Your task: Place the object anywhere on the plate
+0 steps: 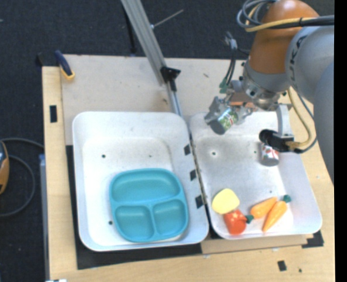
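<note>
The end effector (225, 120) hangs over the far left corner of the right bin (296, 157), close to where the two bins meet. A small object with green on it (226, 121) shows at its tip, but the view is too blurred there to tell whether this is a grasped item or part of the tool, so the state of the end effector cannot be read.

On the right bin's near edge lie four toy foods. A yellow, rounded piece (225, 201) sits nearest the seam between the bins, with a red tomato-like piece (235, 222) touching it just in front. Beside them, toward the right edge of the surface (114, 87), two orange carrots (269, 211) lie close together at a slant, their green tops pointing to the right.

The blue plate (149, 205), divided into three compartments, rests in the left bin (97, 134) at its near right corner, well apart from the end effector. All its compartments are bare.

A grey metal bar (147, 37) slants across the far edge of the surface, ending near the top of the seam between the bins.
</note>
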### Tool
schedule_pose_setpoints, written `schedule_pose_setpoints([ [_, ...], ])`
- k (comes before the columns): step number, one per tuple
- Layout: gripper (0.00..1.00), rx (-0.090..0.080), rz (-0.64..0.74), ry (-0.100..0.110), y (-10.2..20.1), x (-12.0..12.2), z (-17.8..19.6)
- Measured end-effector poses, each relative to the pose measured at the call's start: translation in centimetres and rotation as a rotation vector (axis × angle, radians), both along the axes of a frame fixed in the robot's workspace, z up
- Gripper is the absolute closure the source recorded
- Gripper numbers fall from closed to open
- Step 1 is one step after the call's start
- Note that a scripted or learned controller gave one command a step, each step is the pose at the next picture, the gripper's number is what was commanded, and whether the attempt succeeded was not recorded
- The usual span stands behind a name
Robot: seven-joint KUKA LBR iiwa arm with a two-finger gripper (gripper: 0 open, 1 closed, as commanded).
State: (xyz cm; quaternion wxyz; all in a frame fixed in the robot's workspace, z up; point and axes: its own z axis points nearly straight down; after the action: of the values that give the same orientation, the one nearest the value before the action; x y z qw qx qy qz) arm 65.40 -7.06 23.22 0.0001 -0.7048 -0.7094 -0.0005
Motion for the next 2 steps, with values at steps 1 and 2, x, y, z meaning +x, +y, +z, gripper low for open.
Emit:
schedule_pose_setpoints([
  [1,1.0,0.0,-0.001,0.001,4.7,-3.1,-0.6],
  [2,1.0,0.0,-0.001,0.001,9.0,-5.9,-1.2],
])
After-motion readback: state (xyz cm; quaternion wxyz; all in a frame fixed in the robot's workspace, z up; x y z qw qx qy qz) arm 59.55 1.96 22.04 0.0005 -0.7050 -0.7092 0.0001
